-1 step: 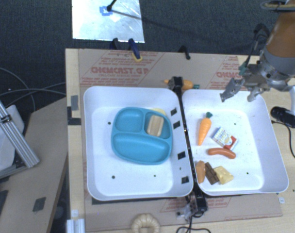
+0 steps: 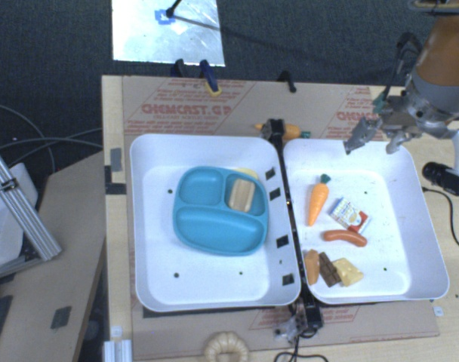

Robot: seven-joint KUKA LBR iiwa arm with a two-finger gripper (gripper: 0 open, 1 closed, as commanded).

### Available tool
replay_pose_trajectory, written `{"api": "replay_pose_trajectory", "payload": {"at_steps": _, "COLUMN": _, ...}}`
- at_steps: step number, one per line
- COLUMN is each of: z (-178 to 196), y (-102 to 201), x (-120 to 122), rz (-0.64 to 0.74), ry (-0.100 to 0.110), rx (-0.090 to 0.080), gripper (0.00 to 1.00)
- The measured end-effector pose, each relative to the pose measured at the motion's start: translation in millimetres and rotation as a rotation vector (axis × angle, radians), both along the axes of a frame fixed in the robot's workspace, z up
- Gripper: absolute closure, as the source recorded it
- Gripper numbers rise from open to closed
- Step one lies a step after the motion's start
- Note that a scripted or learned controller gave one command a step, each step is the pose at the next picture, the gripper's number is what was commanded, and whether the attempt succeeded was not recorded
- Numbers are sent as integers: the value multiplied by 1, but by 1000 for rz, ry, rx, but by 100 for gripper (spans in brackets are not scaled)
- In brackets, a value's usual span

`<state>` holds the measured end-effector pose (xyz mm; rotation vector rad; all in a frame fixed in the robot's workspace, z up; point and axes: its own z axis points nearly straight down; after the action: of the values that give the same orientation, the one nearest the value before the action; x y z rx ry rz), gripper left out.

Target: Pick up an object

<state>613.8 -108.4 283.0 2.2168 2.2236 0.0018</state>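
Hovering above the far edge of the right bin [image 2: 411, 194], at about one o'clock from that bin's middle, the gripper [image 2: 374, 140] has its two fingers spread wide apart with nothing between them. One fingertip [image 2: 355, 143] hangs over the bin's back rim; the other sits toward three o'clock of it. The grey arm [image 2: 441, 89] comes in from the upper right.

Inside the right bin lie the loose objects. A toy carrot [image 2: 317, 200] rests near the centre, green top pointing to twelve o'clock, well apart from the gripper. Toward four o'clock of the carrot is a small white packet [image 2: 348, 215] with red print, and just beside that, toward six o'clock, a sausage [image 2: 345, 237] lies crosswise. Near the bin's six o'clock rim sits a cluster: an orange-brown piece [image 2: 312, 265], a dark brown block [image 2: 328, 269] touching it, and a pale yellow wedge [image 2: 349, 272].

The left bin [image 2: 154, 202] holds a blue divided plate [image 2: 214, 225], with a tan piece of bread [image 2: 241, 195] in its compartment toward one o'clock.

Both bins stand side by side on the counter [image 2: 192, 108].
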Motion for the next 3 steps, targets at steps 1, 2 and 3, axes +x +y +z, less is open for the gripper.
{"api": "replay_pose_trajectory", "payload": {"at_steps": 1, "z": -41, "y": 3, "x": 1, "rz": -1, "ry": 2, "rx": 0, "gripper": 0}}
{"api": "replay_pose_trajectory", "payload": {"at_steps": 2, "z": -103, "y": 10, "x": 2, "rz": -1, "ry": 6, "rx": 1, "gripper": 0}}
{"api": "replay_pose_trajectory", "payload": {"at_steps": 3, "z": -165, "y": 11, "x": 6, "rz": -3, "ry": 6, "rx": 1, "gripper": 0}}
